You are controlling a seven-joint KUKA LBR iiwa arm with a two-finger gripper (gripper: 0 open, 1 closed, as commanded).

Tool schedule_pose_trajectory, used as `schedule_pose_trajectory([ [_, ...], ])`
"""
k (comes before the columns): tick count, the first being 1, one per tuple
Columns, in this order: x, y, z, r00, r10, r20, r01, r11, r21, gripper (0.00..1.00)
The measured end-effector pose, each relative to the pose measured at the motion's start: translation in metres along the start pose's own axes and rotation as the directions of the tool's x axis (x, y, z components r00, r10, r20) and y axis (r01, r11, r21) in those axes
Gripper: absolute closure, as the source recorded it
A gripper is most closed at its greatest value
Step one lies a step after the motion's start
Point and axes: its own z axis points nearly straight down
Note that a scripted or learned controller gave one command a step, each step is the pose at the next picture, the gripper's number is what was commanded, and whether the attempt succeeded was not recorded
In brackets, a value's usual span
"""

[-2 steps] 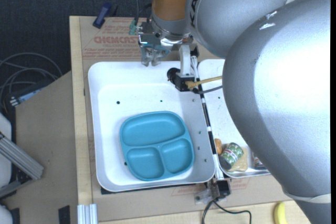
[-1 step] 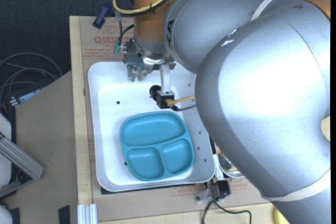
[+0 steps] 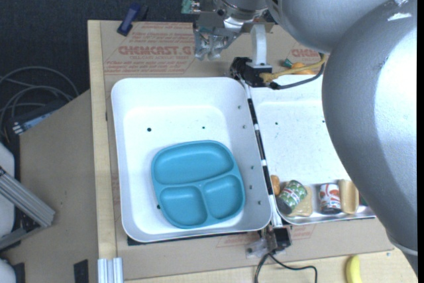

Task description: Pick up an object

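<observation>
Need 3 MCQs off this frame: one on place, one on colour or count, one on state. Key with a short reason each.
1. Where does the blue divided tray lie?
A. in the left bin
B. in the right bin
C. on the brown board

2. How many compartments does the tray have?
A. two
B. three
C. four

3. Where is the claw?
A. down inside the left bin
B. touching the cans
C. above the brown board, beyond the bins

Key: 1 A, the tray sits on the left bin's floor near its front. 2 B, one wide section and two smaller ones. 3 C, it hangs over the board, apart from the cans in the right bin.
</observation>
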Motion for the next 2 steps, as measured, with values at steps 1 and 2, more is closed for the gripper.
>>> schedule_pose_trajectory([
  [1, 0.0615, -0.0024, 0.0524, 1.000, -0.003, 0.000, 0.003, 1.000, 0.009, 1.00],
  [2, 0.0695, -0.0013, 0.0447, 1.000, -0.002, 0.000, 0.002, 1.000, 0.004, 1.00],
])
